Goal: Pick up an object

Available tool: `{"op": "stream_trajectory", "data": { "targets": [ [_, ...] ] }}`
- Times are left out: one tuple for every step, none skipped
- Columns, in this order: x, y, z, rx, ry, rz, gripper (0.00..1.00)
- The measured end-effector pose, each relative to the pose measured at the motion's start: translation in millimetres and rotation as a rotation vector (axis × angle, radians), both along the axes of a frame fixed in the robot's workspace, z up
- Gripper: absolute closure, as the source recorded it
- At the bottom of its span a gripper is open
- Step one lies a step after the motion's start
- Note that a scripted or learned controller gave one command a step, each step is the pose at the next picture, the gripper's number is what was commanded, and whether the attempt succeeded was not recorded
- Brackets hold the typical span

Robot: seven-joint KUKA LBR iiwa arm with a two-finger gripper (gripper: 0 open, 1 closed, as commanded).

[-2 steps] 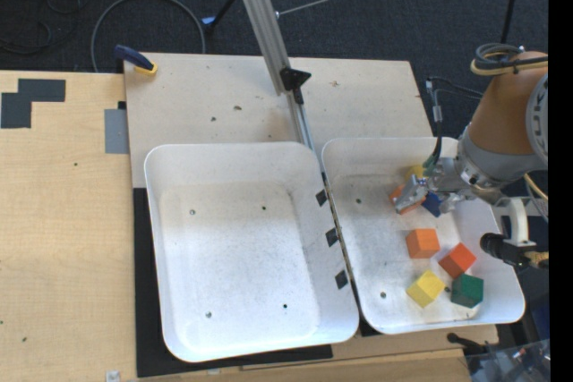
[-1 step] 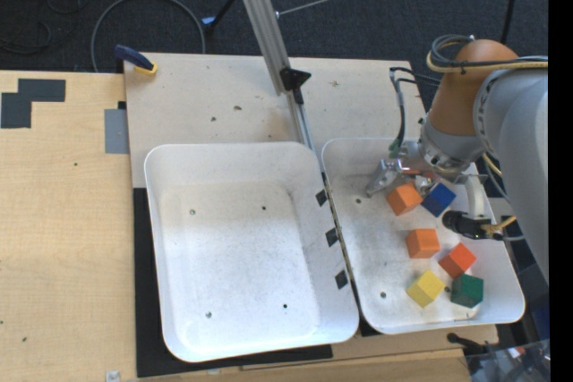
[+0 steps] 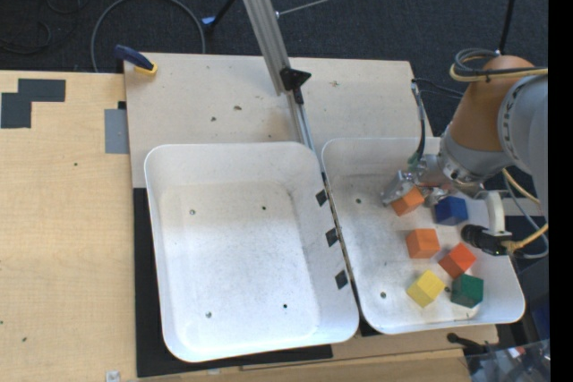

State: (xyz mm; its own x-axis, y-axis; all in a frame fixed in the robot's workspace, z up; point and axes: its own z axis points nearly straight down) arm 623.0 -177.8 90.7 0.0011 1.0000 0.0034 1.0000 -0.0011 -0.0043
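My gripper (image 3: 399, 190) is low in the right bin (image 3: 376, 161), reaching in from the right, and it touches a small orange block (image 3: 409, 202) at its tip. Whether that block sits inside the grip is not clear from this angle. Just right of it lies a blue block (image 3: 450, 210). Further toward the front of the bin lie another orange block (image 3: 422, 242), a red-orange block (image 3: 458, 259), a yellow block (image 3: 426, 288) and a green block (image 3: 466, 290).
The left bin (image 3: 179, 183) stands beside the right one, with black clips (image 3: 330, 236) along the shared rim. A slanted aluminium bar (image 3: 261, 13) rises behind the bins. A blue clamp (image 3: 134, 58) lies at the bench's back left corner. Cables hang near the arm (image 3: 488, 125).
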Motion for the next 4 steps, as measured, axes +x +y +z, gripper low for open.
{"op": "stream_trajectory", "data": {
  "targets": [
    [0,0,10,0.000,0.001,0.002,1.00],
    [33,72,29,-0.003,-0.005,0.008,1.00],
    [30,177,103,0.000,-0.007,0.009,1.00],
    [28,173,108,-0.004,0.002,0.008,1.00]
  ]
}}
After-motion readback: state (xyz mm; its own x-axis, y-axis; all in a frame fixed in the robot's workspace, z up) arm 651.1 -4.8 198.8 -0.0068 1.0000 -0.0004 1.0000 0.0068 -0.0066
